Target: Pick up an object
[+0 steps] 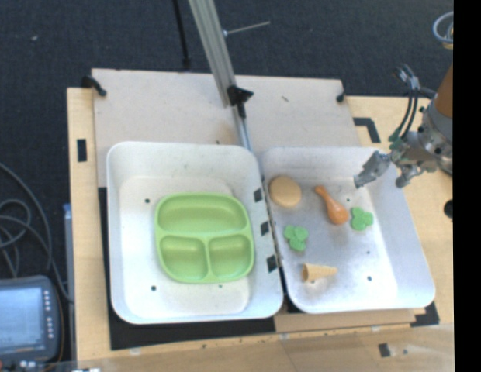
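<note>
Two shallow white bins are sitting side by side on a wooden bench, seen from above at a slant. The left bin (132,169) is holding a green divided tray (203,236). The right bin (403,262) is holding five small toy foods: a tan bun (285,191) near its upper left, an orange drumstick (331,205) in the middle, a green broccoli piece (361,220) just right of the drumstick, another green broccoli piece (295,238) lower left, and an ice cream cone (318,272) lying near the front. The gripper (388,169) is hanging over the bin's upper right area, with its two fingers spread apart, gripping nothing and touching none of the toys.
</note>
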{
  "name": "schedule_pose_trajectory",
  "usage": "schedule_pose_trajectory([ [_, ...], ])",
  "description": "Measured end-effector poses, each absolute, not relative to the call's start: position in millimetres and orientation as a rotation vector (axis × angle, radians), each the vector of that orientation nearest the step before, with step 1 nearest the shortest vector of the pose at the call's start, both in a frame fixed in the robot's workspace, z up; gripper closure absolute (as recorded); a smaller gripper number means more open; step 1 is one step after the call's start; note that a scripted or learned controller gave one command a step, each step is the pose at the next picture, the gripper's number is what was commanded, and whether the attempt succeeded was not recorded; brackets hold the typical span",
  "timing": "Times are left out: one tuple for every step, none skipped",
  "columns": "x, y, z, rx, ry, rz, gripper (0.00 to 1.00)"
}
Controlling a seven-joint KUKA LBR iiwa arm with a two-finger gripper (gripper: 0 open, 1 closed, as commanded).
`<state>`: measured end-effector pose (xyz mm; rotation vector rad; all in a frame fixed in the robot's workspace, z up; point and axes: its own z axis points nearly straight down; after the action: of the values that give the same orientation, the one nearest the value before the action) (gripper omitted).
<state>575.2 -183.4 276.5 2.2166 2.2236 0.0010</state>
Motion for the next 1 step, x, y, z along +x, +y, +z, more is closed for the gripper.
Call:
schedule_pose_trajectory([
  [575.2, -183.3, 276.5, 2.217, 2.223, 0.002, 0.00],
])
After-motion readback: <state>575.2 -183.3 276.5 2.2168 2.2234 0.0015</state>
